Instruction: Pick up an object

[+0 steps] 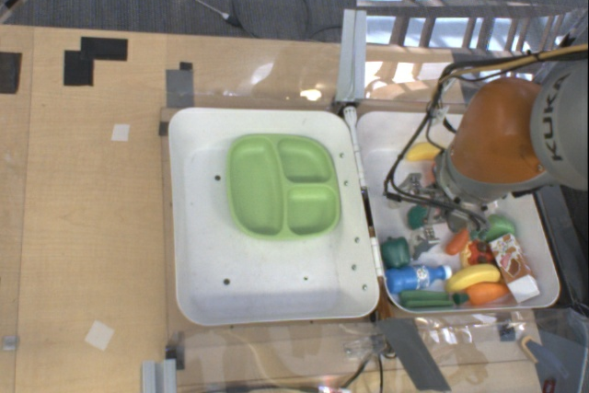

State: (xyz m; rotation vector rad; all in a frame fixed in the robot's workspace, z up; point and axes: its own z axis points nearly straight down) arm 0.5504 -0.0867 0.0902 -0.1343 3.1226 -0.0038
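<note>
Two white bins sit side by side on the wooden tabletop (83, 225). The left bin (198, 290) carries a green tray (281, 185) with three compartments, lying flat near the bin's middle. The right bin (377, 143) holds the toys, most of them crowded toward its near edge. A blue bottle (416, 278) lies on its side there, with a dark green cup (396, 250) just beside its left end and a long green piece (425, 298) along the rim in front of it. To the right of the bottle a yellow banana (473, 276) lies tilted, touching an orange piece (487, 293) below it. A small carton (509, 256) with a red and white print stands near the right wall, and a white block (523, 289) sits in the near right corner. A red-orange piece (458, 241) and a green piece (500, 228) lie close under the wrist. Another yellow toy (422, 151) rests farther back, partly hidden by cables. The arm (561, 120) reaches in from the right, its orange band (497, 132) hanging over the middle of the right bin. The hand (425, 218) points down into the bin among the toys, next to a small dark green item (419, 216). From above, wrist and cables cover the hand, so I cannot tell whether it is open or closed, or whether it grips anything.
</note>
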